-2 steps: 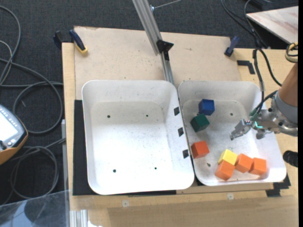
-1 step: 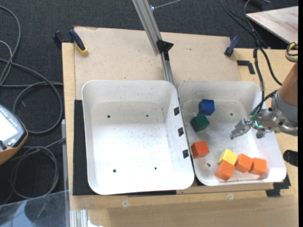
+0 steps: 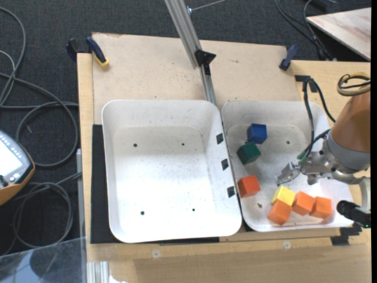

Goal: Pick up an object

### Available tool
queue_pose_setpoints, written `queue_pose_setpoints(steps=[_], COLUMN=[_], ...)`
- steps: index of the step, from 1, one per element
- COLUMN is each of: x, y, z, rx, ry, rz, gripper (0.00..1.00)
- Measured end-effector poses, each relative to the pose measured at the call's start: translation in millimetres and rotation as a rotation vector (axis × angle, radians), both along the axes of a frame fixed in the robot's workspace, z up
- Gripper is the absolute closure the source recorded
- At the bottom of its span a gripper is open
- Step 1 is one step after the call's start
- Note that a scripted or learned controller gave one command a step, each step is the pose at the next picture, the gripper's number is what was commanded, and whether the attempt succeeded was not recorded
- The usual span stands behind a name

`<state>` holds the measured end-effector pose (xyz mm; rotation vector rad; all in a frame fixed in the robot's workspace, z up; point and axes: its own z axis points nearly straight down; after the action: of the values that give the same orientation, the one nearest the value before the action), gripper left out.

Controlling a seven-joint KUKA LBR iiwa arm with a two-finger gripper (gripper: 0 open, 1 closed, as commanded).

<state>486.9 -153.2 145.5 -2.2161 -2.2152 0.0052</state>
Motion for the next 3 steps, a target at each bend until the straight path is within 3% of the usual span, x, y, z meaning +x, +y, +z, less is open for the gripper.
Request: queue_pose_setpoints(steps=[1,2,3], x=[-1.3,0.8,3.9], y=[0.9,0.3,3.2], z=[-49.0,-35.3,8.1], rx=[0.0,-0.002,-0.005], ry=[-0.001,-0.009,-0.014], rz=[0.0,0.0,0.002], gripper=[0.0,1.0,1.0])
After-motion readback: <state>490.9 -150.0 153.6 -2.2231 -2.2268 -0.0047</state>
